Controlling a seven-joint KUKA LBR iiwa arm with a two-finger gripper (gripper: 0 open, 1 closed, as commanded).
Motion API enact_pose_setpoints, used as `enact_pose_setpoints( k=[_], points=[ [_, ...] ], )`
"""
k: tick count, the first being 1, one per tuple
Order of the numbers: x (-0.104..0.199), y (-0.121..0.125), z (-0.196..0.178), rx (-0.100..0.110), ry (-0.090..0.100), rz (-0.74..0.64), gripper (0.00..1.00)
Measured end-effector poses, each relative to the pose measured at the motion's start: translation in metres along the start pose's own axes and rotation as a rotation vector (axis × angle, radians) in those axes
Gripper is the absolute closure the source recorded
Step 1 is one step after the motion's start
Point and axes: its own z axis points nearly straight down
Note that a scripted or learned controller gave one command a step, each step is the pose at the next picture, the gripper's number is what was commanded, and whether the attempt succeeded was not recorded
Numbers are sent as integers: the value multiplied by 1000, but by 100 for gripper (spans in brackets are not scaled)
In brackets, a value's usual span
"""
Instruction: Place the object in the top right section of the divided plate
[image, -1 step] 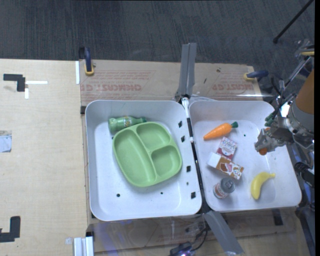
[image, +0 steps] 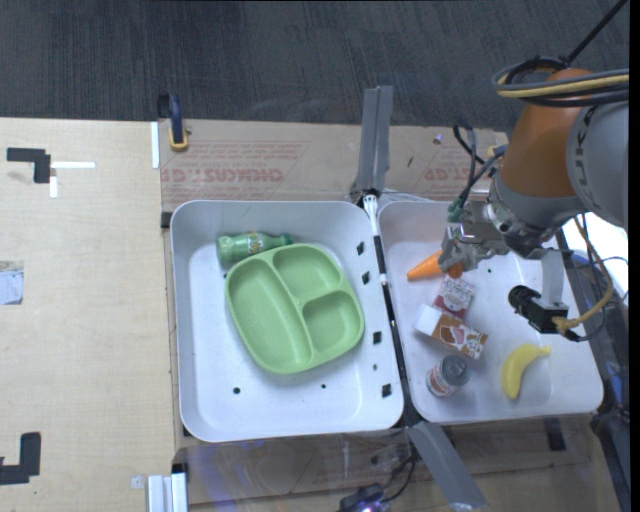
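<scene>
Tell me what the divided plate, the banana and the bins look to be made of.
Divided plate: likely moulded plastic, matte pale green, even colour with soft rounded ridges.
Banana: probably a plastic toy, uniform glossy yellow.
Left bin and right bin: thin white plastic or painted metal, smooth with a slight sheen; the view leaves it open.

I am looking at a robotics lab bench, not a home. Two shallow white bins (image: 190, 300) sit side by side on a plywood-and-cardboard bench top (image: 80, 300), with black fiducial marks at the frame's left edge, a clamp (image: 173, 122) at upper left, and the cabled grey-and-orange arm (image: 555, 150) at upper right.
</scene>
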Motion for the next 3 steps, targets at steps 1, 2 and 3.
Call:
enact_pose_setpoints(
  k=[1, 2, 3],
  points=[
    [65, -46, 0, 2, 1, -32, 100],
    [123, -16, 0, 0, 0, -194, 100],
    [123, -16, 0, 0, 0, -194, 0]
  ],
)
